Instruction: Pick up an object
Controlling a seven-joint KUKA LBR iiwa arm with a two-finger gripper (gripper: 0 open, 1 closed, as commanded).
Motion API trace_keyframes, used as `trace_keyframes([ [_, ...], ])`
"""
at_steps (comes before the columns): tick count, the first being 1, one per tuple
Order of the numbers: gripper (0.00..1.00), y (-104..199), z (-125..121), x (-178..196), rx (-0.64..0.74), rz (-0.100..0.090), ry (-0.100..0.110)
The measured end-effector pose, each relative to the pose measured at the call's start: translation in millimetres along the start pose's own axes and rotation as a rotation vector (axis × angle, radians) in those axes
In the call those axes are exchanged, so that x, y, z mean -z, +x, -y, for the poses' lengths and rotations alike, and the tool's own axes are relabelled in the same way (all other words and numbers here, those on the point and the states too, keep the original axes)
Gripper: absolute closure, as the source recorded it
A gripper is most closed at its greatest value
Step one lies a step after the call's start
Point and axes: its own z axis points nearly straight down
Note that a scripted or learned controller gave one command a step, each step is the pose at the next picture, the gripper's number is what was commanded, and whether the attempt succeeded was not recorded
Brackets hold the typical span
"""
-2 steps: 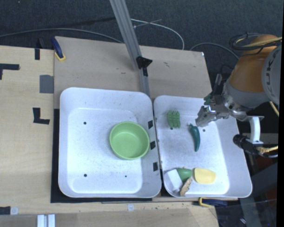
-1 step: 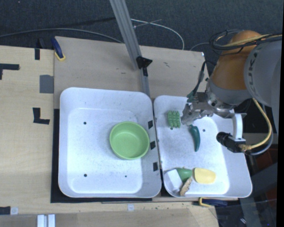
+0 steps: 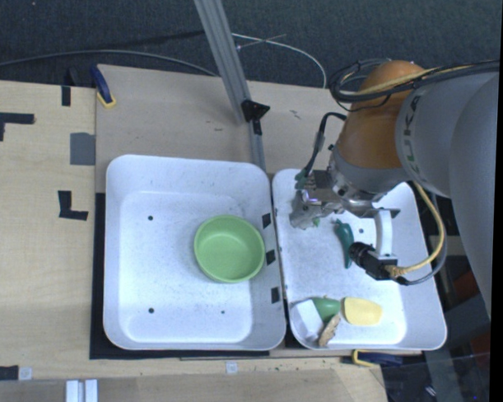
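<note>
While the arm [image 3: 419,119] reaches over the right bin [image 3: 420,326], I see its gripper [image 3: 305,213] low at that bin's upper left corner, close to the divide between the bins; I cannot tell whether the jaws are apart or together, since the wrist blocks them. Just right of the gripper a slim teal object [image 3: 345,238] lies on the right bin's floor. At that bin's near edge sit a yellow piece [image 3: 362,311], a green piece [image 3: 325,307] touching it, and a tan piece [image 3: 329,328] just below. A green bowl [image 3: 228,249] stands upright in the left bin [image 3: 135,233], well apart from the gripper.
</note>
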Motion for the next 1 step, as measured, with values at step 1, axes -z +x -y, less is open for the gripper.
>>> trace_keyframes([
  [1, 1.00, 52.3, -2.0, 11.7, 0.001, 0.000, -0.002],
])
